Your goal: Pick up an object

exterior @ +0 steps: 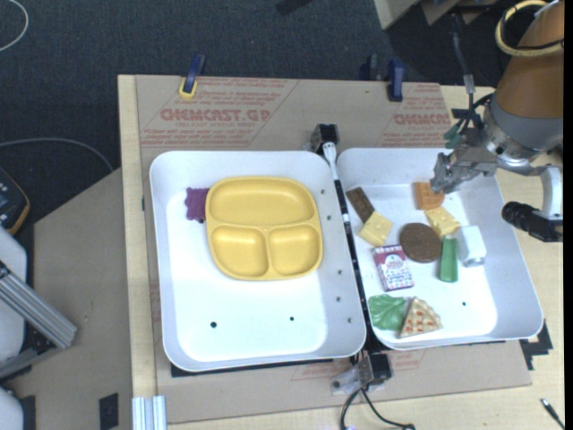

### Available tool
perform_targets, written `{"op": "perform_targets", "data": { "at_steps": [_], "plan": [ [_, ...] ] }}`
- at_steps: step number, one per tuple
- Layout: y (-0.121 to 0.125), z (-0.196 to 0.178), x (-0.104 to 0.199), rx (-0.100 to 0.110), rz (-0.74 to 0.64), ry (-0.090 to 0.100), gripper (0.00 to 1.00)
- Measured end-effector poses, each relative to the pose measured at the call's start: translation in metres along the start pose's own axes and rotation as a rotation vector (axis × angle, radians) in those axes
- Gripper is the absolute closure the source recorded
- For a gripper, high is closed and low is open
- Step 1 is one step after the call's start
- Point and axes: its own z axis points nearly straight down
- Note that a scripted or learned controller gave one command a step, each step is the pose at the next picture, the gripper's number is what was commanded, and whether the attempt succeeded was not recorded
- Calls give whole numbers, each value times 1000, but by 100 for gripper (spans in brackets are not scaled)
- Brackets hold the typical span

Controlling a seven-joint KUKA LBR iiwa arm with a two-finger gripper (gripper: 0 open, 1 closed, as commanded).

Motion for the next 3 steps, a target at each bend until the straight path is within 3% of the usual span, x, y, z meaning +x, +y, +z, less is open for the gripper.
{"op": "perform_targets", "data": {
  "at_steps": [1,2,3],
  "plan": [
    [-42,-11,25,0,1,0,100],
    [-76,-4,70,1,-1,0,100],
    [-96,-14,88,-1,1,0,100]
  ]
}}
